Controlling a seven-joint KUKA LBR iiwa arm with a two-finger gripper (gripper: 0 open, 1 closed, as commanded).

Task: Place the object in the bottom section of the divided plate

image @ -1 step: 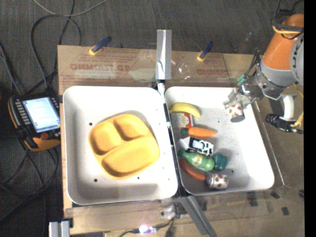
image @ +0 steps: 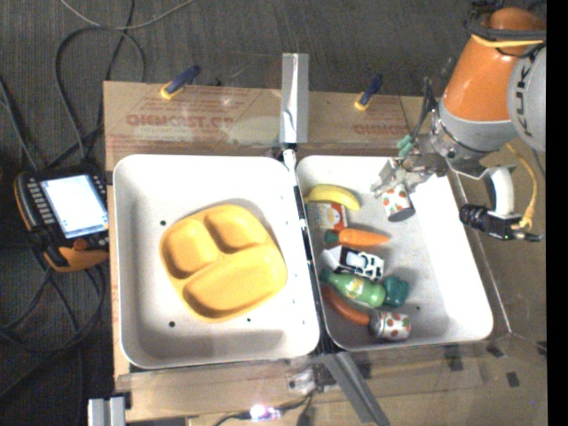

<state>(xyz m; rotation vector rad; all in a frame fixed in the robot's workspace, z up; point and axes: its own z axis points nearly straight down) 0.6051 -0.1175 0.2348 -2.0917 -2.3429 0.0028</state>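
A yellow divided plate (image: pixel 222 260) lies in the left white bin (image: pixel 142 327), with two small sections at the back and its large bottom section (image: pixel 238 284) toward the front. Over the back of the right bin (image: pixel 461 300), my gripper (image: pixel 397 183) reaches in from the right. A small red-and-white can (image: pixel 398 203) sits tilted between its fingers, and the gripper is shut on it. The can is well to the right of the plate, across the wall between the two bins.
The right bin holds a banana (image: pixel 333 195), a carrot (image: pixel 359 236), a black-and-white box (image: pixel 359 261), a green bottle (image: pixel 359 288), a red sausage-like piece (image: pixel 346 309) and another can (image: pixel 389 326). A teach pendant (image: pixel 67 207) lies left of the bench.
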